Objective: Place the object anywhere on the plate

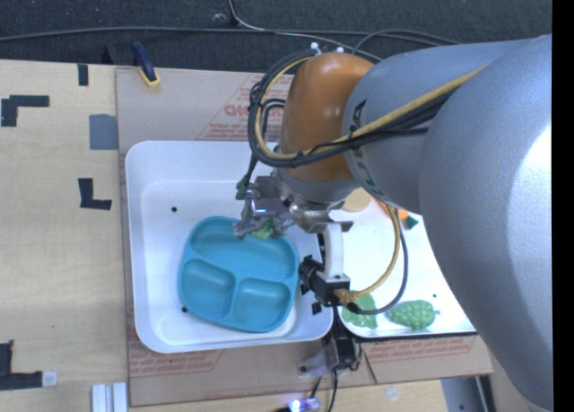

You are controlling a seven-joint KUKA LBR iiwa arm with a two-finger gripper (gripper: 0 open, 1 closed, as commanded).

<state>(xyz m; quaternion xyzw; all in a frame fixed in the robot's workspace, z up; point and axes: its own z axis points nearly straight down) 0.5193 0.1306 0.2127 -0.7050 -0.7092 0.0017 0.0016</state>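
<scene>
A blue plate (235,283) with three compartments lies in the left white bin (143,222). My gripper (261,224) hangs over the plate's far right edge. It is shut on a small green object (264,232), which shows between the fingertips just above the plate's rim. The orange wrist band and the grey arm hide the area behind and to the right of the gripper.
The right bin (435,280) holds a knobbly green item (413,314), a flatter green item (360,319) near its front left corner, and an orange piece (409,220) beside the arm. Cables hang from the wrist over the wall between the bins.
</scene>
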